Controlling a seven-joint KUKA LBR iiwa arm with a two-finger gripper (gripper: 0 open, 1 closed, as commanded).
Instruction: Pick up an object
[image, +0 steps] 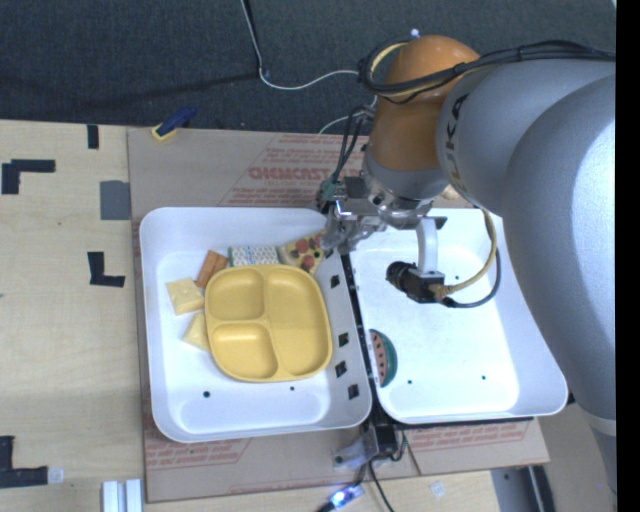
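A yellow divided plate (268, 322) lies in the left bin (165, 400). Behind it sit a pale yellow block (184, 295), an orange-brown piece (211, 266), a patterned flat item (254, 255) and a small multicoloured item (304, 252). Another pale piece (194, 334) pokes out from under the plate's left edge. My gripper (336, 232) hangs over the far right corner of the left bin, just beside the multicoloured item. A round green and red object (383, 358) lies in the right bin (500, 390) by the divider.
The grey arm with its orange band (420, 100) covers the upper right of the view and part of the right bin. Both bins rest on a cardboard sheet (250, 165). A blue and yellow scrap (173, 122) lies at the back.
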